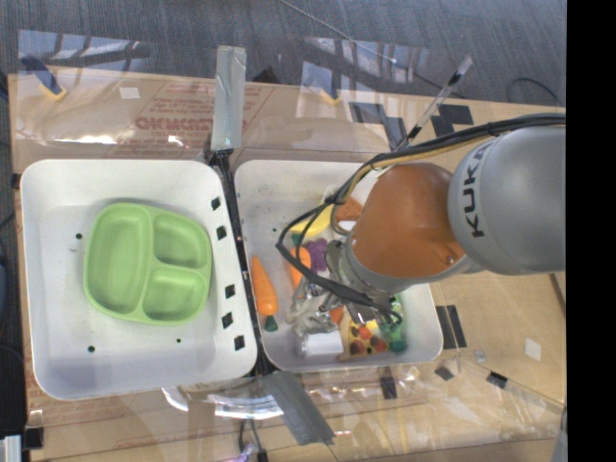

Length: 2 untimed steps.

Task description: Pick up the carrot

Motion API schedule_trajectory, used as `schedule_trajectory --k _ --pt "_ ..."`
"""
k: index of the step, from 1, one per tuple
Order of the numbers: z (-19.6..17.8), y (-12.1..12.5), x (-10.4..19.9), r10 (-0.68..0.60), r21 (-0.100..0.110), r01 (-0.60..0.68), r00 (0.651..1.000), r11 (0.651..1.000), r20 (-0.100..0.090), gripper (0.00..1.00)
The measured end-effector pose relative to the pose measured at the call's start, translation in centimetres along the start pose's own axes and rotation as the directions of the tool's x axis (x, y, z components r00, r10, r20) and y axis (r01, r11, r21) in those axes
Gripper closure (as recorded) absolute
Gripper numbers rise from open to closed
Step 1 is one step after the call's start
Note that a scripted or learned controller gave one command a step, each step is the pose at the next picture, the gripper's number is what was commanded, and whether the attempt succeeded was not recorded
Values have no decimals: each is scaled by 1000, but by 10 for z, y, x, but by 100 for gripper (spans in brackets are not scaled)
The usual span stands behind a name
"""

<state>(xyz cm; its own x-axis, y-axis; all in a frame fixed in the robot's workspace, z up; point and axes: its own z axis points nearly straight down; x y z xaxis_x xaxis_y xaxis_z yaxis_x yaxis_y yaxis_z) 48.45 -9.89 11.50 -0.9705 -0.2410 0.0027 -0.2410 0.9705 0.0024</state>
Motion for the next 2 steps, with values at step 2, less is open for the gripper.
schedule_trajectory --k 2 --pt "23 -36 -5 -242 4 242 970 970 5 100"
